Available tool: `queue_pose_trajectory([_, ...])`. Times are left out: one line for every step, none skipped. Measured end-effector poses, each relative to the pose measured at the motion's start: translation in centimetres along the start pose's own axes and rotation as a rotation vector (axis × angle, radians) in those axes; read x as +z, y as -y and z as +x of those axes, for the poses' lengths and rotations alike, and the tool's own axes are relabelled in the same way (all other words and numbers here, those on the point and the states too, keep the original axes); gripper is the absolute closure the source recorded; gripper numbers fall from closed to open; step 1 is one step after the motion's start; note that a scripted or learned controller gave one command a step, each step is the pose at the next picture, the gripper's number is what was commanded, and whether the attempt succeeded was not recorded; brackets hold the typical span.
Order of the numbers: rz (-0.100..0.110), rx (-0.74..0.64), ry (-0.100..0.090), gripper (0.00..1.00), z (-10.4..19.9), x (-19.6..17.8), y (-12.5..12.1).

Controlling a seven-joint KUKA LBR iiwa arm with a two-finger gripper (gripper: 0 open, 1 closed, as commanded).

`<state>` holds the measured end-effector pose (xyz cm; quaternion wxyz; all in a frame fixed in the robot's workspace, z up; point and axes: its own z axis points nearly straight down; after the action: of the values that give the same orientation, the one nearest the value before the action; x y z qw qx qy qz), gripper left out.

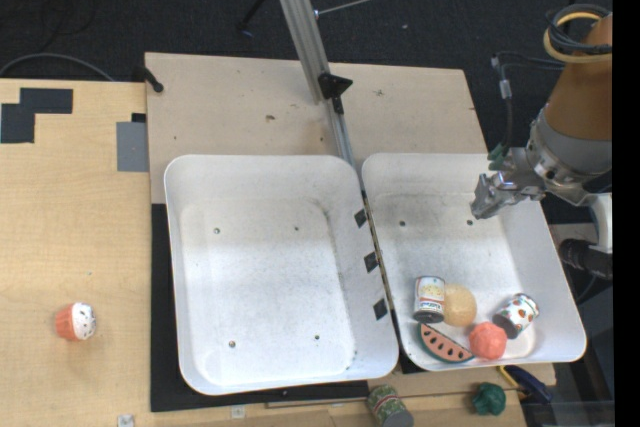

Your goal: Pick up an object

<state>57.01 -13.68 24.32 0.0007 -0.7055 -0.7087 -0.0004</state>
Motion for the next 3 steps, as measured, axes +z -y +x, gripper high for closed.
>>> queue_pose_trajectory([0.000, 0.001, 0.000, 1.00, 4.1, 0.4, -1.2])
queue_pose_trajectory([0.001, 0.000, 0.000, 1.00, 9.3, -0.3, -2.0])
queue_pose_trajectory([0.000, -0.001, 0.000, 1.00, 14.9, -0.8, -3.4])
